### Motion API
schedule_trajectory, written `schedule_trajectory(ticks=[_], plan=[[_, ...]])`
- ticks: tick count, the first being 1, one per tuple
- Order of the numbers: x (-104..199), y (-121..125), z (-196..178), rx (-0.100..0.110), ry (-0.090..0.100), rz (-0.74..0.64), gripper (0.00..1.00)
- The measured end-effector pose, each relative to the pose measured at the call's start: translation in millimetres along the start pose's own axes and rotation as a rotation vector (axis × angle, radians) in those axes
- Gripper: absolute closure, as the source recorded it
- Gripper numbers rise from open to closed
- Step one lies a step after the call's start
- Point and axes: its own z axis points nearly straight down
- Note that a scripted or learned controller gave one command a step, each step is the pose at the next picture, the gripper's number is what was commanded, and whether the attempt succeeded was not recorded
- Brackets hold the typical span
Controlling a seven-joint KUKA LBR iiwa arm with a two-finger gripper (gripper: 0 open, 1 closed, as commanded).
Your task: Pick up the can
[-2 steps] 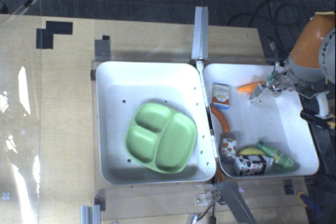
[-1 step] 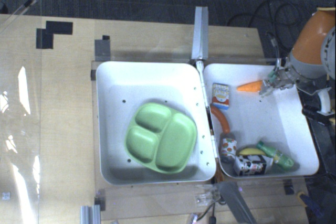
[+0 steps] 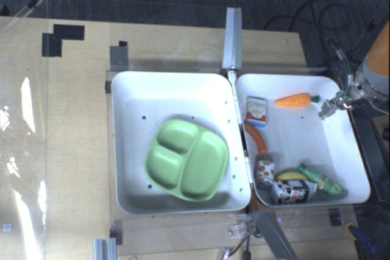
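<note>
The can (image 3: 291, 192), dark with white patches, lies on its side at the front edge of the right bin (image 3: 341, 158). A yellow banana (image 3: 291, 176) and a green object (image 3: 322, 182) rest against it. My gripper (image 3: 334, 106) hangs over the bin's far right rim, well behind and to the right of the can and just right of the carrot (image 3: 295, 101). Nothing shows in its grasp.
Also in the right bin are a small white-and-red carton (image 3: 256, 111), an orange-red sausage (image 3: 258, 139) and a small patterned cup (image 3: 264, 170) along the left wall. The left bin (image 3: 131, 131) holds a green divided plate (image 3: 187, 159). Cables lie on the floor behind.
</note>
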Motion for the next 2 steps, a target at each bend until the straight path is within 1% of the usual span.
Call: schedule_trajectory(ticks=[1,2], plan=[[30.6,-83.6,88.9,-0.002,-0.001,0.036,1.00],[29.0,-83.0,88.5,-0.006,-0.007,0.037,0.00]])
